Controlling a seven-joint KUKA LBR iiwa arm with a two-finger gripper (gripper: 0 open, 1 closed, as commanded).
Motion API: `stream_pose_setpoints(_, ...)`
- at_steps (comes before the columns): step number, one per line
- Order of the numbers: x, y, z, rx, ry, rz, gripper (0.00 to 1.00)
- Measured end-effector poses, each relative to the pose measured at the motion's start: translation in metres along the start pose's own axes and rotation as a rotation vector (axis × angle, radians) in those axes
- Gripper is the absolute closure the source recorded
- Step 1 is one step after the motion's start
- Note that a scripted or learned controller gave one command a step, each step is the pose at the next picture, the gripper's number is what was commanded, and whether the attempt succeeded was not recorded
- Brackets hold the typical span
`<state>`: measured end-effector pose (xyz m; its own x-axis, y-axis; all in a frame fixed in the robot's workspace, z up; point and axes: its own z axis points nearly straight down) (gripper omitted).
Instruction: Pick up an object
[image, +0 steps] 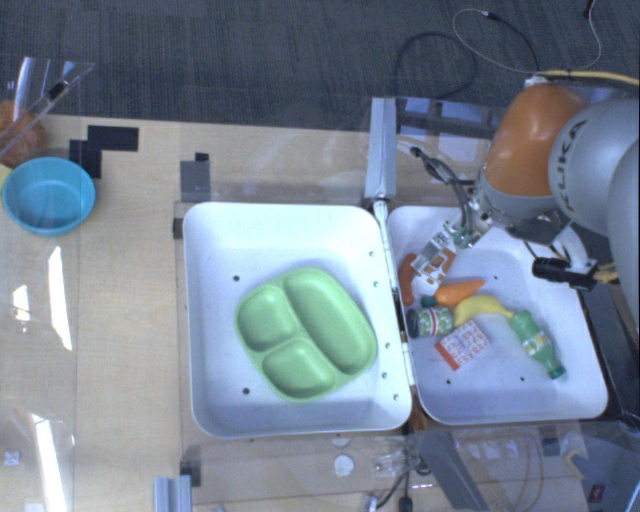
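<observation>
Arm (560, 150) sits highest, reaching in over the right bin (505, 408). Gripper (455, 240) hangs at that bin's back-left corner, over or just touching the orange-white box (427, 266). Can't tell from this angle whether it is open or closed, and nothing is visibly held.

Outward from there:
- carrot (460, 291) just in front of the box, banana (482, 306) touching it
- green-label can (430, 321) on its side against the left wall
- red-white packet (463, 345) lying flat near the can
- green bottle (535, 343) on its side, further right, with space around it

Left bin (215, 405) holds a green divided plate (305, 332). Blue bowl (48, 193) is on the counter, far left.

My read: the box is the likely target, but it is a poor one, crowded by the wall and the carrot. For a clean pick:
- descend straight down
- set the closing direction across the box's short side
- keep clear of the bin wall
- lift slowly and check the box comes up alone

If that misses, the bottle looks like the easier pick: grip across its body, not along it, since it may roll.
</observation>
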<state>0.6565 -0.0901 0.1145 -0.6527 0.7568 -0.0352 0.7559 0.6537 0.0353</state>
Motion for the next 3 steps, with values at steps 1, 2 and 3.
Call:
stream_pose_setpoints(1,-0.004,0.004,-0.016,-0.013,-0.016,-0.002,1.0)
stream_pose_setpoints(2,-0.003,0.004,-0.016,-0.01,-0.013,-0.002,0.0)
stream_pose_setpoints(3,0.014,-0.036,0.024,0.028,0.027,0.034,0.0)
